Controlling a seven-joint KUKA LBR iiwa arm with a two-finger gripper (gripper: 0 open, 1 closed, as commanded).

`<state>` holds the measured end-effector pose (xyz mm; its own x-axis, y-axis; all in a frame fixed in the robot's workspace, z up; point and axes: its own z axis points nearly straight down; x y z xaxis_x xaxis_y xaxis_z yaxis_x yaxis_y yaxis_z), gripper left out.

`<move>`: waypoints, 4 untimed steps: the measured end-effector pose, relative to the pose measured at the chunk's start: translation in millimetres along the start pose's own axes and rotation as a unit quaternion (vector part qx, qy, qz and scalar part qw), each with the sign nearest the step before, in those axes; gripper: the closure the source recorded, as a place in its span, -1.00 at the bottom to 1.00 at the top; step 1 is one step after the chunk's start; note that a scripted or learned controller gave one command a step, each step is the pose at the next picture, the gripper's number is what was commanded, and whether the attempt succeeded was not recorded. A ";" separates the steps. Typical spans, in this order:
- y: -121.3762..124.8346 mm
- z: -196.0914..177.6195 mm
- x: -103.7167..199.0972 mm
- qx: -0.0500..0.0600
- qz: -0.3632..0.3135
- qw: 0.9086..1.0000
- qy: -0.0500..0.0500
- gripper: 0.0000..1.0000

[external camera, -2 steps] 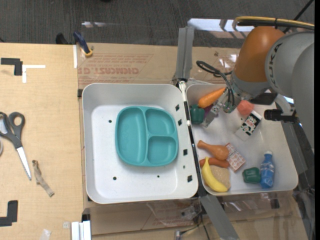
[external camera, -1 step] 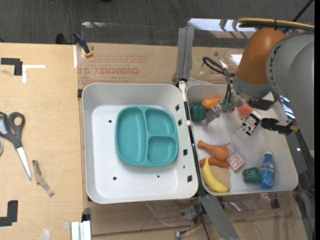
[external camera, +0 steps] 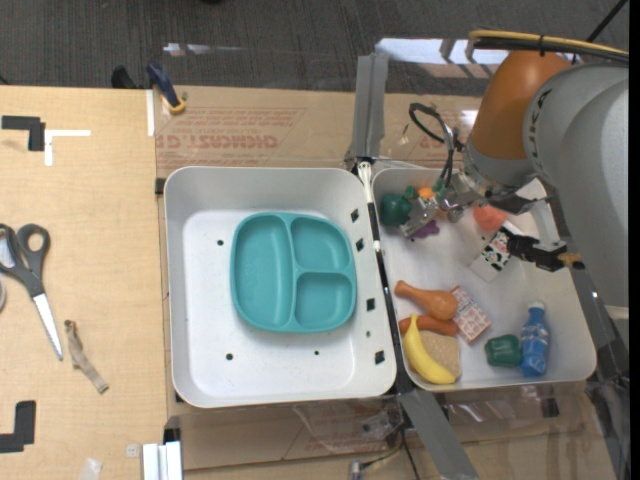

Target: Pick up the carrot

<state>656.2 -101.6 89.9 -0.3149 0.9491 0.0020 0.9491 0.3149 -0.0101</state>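
The carrot (external camera: 431, 323) was seen lying in the right bin (external camera: 570, 368), near its front-left corner, close beside the left wall. It was wedged among other things: a chicken drumstick (external camera: 428, 298) just behind it, a slice of bread (external camera: 440, 350) and a banana (external camera: 424, 356) touching it in front. Its long axis was judged to run roughly across the bin, left to right, with only a short orange stretch exposed.

The gripper (external camera: 437, 204) was found at the back of the same bin, near the back-left corner, low among a green toy (external camera: 396, 207) and a purple one (external camera: 424, 230). Whether it was parted or closed could not be told, since it was masked by the wrist and clutter; nothing was seen held.

The carrot thus lay toward the front of the bin from the gripper, well apart. A travel straight forward along the left wall was judged necessary, with the grasp set across the carrot's short width.
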 end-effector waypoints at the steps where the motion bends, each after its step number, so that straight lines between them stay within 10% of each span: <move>1: -0.2 -3.2 -9.6 -0.005 0.146 0.989 -0.001 -1.00; 2: -1.9 -11.8 -9.6 0.000 0.144 0.990 -0.001 1.00; 3: -1.5 -12.1 -9.5 -0.001 0.144 0.990 -0.001 -1.00; 4: -10.8 -0.3 -33.9 0.001 0.289 0.957 0.002 -1.00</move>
<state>656.6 -137.1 90.2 0.2635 0.9647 0.0000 0.9646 -0.2634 -0.0137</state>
